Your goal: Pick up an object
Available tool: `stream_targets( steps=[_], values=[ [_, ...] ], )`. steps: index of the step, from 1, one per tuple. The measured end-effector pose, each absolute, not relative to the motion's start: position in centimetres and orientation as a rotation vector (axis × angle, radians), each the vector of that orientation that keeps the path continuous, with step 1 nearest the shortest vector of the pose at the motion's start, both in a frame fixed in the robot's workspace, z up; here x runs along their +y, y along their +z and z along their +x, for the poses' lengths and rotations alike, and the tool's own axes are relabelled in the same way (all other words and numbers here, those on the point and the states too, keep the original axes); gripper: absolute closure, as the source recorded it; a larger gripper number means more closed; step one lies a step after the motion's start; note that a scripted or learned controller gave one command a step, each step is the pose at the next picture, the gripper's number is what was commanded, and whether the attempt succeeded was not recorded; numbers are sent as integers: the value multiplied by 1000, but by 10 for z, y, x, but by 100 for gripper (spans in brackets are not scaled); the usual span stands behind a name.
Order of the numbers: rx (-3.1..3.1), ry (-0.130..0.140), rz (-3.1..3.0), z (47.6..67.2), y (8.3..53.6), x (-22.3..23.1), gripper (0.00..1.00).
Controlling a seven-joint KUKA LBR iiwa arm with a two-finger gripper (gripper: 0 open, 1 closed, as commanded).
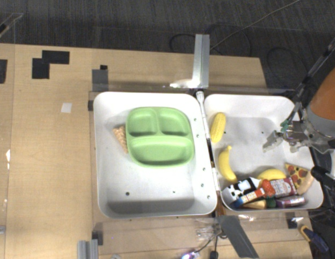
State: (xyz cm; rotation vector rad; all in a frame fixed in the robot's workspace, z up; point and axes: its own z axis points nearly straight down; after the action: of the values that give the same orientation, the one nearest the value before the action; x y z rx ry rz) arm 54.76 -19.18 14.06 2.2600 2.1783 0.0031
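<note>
Currently the gripper point(276, 140) hangs over the right bin point(248, 106), jaws apart and holding nothing. Your nearest loose targets are the bananas point(226, 163) by the divider, while the bottle point(273, 189) pile crowds the near corner. Drop straight onto one banana, across its width.

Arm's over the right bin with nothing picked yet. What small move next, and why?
Probably ease the end effector toward the banana lying alone on the right bin's floor. It sits apart from the crowded pile in the near corner, and the end effector hovers over bare floor beside it, holding nothing visible.
</note>
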Motion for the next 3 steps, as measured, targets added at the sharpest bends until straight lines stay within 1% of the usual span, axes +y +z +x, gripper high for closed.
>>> stream_targets(
  steps=[1, 2, 3],
  values=[
    [2261, 15, 2156, 496, 92, -144, 0],
    [2169, 23, 2256, 494, 91, -153, 0],
    [2011, 19, 2386, 493, 92, -122, 0]
  ],
)
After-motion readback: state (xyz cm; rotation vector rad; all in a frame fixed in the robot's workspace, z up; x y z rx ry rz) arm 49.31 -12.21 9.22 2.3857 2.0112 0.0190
